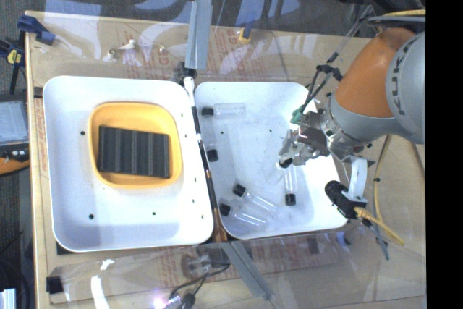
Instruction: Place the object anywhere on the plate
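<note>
Clear plastic vial, black cap — yellow rounded plate, ribbed dark insert.

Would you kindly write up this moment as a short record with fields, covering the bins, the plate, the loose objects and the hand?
left bin: white, holds the plate
plate: yellow, rounded rectangle, with a dark ribbed insert on it
right bin: white, holds several clear vials with black caps
vials: one near the top, a cluster near the bottom, one near the hand
hand: low over the right bin's right half, finger state unclear
arm: enters from the right
task state: no vial on the plate yet
</note>
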`<control>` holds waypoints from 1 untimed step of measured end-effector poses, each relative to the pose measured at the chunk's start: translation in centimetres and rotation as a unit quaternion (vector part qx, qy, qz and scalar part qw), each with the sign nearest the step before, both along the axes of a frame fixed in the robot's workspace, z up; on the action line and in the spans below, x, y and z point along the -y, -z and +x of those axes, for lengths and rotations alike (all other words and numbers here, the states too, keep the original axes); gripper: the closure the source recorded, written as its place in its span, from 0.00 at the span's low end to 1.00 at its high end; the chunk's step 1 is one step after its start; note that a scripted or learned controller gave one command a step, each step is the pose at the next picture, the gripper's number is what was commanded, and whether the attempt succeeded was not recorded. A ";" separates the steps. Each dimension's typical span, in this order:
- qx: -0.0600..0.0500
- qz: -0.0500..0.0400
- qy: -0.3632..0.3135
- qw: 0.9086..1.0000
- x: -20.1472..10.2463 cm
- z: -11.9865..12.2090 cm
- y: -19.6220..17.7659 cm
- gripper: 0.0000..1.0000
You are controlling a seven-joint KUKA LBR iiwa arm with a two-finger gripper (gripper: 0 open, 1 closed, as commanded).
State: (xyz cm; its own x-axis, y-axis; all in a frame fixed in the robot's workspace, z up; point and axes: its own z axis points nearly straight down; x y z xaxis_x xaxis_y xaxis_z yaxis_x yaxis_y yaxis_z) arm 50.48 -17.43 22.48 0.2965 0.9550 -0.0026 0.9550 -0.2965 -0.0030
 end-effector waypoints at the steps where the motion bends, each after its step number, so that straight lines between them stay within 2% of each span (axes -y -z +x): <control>1: -0.001 0.002 -0.036 0.999 -7.1 1.9 0.6 1.00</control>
